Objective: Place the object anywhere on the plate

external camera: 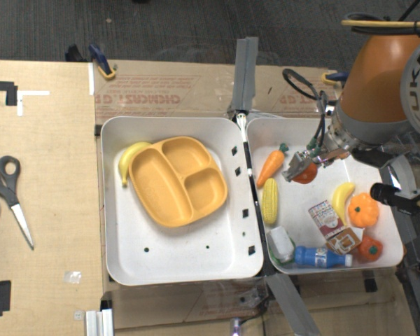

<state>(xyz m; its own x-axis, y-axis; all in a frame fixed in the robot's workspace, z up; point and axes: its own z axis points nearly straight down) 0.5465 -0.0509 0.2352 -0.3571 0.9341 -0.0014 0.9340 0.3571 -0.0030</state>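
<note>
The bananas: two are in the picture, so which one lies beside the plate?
The banana in the left bin, curved against the yellow plate. The other banana lies in the right bin beside an orange.

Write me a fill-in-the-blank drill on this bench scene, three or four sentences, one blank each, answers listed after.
1. The yellow three-compartment plastic plate lies in the ____ white bin.
2. Beside the plate's left rim lies a yellow ____, partly hidden by that rim.
3. The orange toy carrot lies just above the yellow toy ____ in the right white bin.
4. The gripper is over a small ____ round object.

Missing words: left; banana; corn cob; red
</note>
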